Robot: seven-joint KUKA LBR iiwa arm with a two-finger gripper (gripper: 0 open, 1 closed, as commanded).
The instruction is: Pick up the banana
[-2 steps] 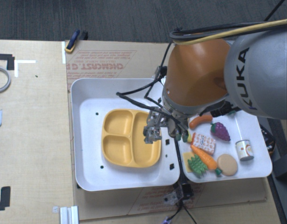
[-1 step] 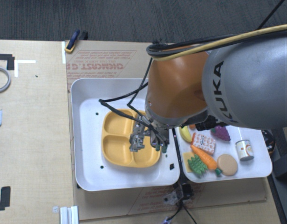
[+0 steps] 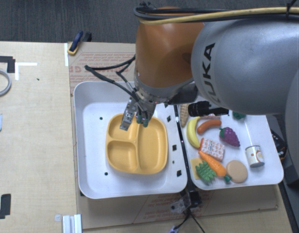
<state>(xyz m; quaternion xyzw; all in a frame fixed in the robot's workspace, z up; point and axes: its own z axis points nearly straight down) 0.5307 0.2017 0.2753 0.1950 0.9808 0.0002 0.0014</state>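
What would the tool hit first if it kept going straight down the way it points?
Probably the yellow plastic divided tray in the left white bin: the tool hangs over its top rim, pointing down. Height is hard to judge here.

The arm [image 3: 237,47], itself cut off by the top and right edges, hides part of the left bin's [image 3: 91,130] far rim, the whole far end of the right bin [image 3: 268,174], most of a green thing [image 3: 238,115] there, and part of a pale ribbed piece [image 3: 183,111] just far of the banana [image 3: 192,132]. The gripper [image 3: 135,122] covers a stretch of the tray's [image 3: 135,154] far rim. A grey ring [image 3: 0,83] is cut by the left edge, and the print on the can [image 3: 255,156] and box [image 3: 212,149] is too small to read.
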